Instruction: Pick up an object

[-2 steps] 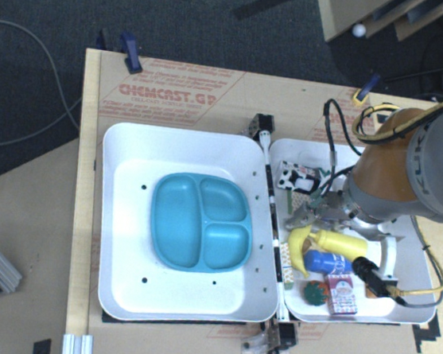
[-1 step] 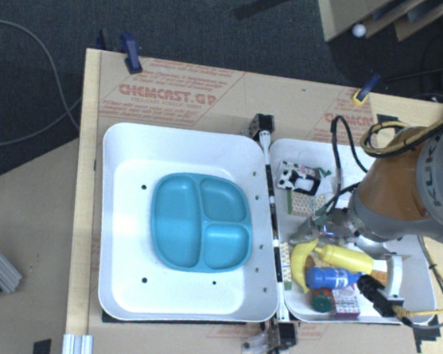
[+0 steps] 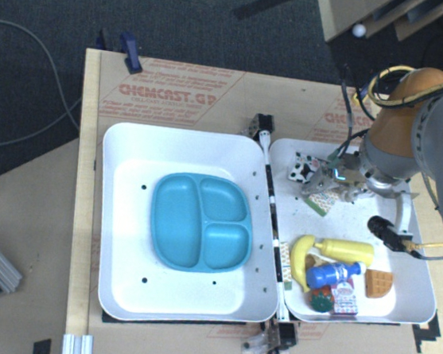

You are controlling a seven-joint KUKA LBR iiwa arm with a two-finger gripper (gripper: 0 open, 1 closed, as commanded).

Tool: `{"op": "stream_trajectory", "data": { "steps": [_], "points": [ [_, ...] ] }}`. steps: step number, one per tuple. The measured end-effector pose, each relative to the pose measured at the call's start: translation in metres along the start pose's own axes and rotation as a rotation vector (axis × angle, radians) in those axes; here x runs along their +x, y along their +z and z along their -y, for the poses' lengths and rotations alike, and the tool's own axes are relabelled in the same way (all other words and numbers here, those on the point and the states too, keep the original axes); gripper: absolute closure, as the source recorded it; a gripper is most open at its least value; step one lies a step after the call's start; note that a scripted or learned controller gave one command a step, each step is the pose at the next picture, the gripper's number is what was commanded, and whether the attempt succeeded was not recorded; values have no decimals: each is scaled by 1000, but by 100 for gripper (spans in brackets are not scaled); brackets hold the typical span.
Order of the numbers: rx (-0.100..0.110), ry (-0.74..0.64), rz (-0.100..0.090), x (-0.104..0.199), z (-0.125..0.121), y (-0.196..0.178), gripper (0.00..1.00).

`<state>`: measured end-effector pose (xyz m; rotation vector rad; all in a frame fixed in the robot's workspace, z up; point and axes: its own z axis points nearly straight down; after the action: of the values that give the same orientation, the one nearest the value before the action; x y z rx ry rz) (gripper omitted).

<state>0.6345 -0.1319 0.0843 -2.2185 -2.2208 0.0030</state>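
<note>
Arm (image 3: 420,124) reaches in from the right and sits low over the far end of the right bin (image 3: 421,313). Gripper (image 3: 335,176) is down near the bin floor at that far end. Claw state: cannot tell, the wrist body blocks the tips.

Just left of the gripper is a small black-and-white spotted toy (image 3: 301,171). A flat pale packet (image 3: 320,201) lies just below the gripper; whether it touches the claw is unclear. Nothing visibly grasped.

Near end of the right bin holds a cluster, well apart from the gripper: banana (image 3: 300,258), yellow bottle (image 3: 347,249) lying across the top, blue bottle (image 3: 331,274) under it, a red-and-white carton (image 3: 344,298), a small green piece (image 3: 320,302), and an orange waffle-like piece (image 3: 379,283) to the right. These crowd together, several touching.

Left bin (image 3: 122,200) carries a blue three-section plate (image 3: 200,222) at its centre.
</note>
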Motion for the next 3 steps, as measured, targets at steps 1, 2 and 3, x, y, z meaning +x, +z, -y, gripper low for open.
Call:
{"op": "stream_trajectory", "data": {
  "steps": [1, 2, 3],
  "points": [
    [2, -1, 1, 0, 1, -9, 100],
    [-2, 2, 0, -13, 80, -61, 100],
    [-5, 0, 0, 55, 93, -133, 100]
  ]
}}
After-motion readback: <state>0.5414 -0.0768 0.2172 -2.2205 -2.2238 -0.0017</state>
